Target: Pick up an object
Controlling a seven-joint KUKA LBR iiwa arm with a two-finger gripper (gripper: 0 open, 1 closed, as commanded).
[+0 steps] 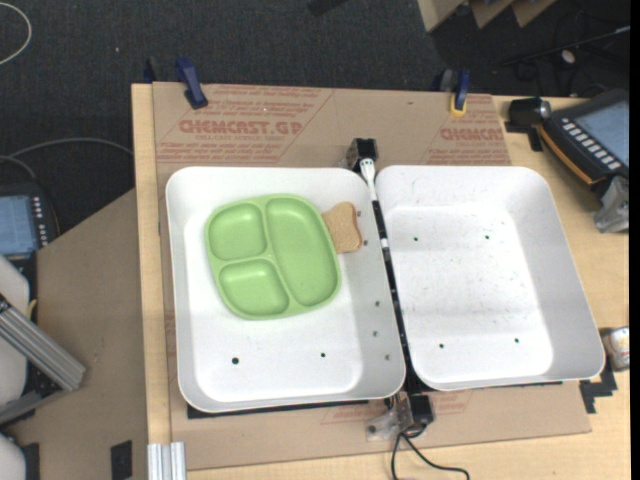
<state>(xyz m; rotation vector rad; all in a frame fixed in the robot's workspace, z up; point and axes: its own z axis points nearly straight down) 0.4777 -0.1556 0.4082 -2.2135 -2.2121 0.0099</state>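
Brown desk [300,113] under two white bins – left bin [200,358], right bin [500,298]. Green divided plate [272,256] lying in left bin, tan sponge-like piece [344,228] touching its right edge, near the bins' shared border.

Little that could be taken for the robot's body is offered. At the right edge of the bench [300,118], just past the near right corner of the right bin [470,288], a small rounded pale-grey piece [622,345] with a darker rim is cut by the frame. Further along that edge an angular grey part [612,208] is seen. Whether either belongs to the arm cannot be told.
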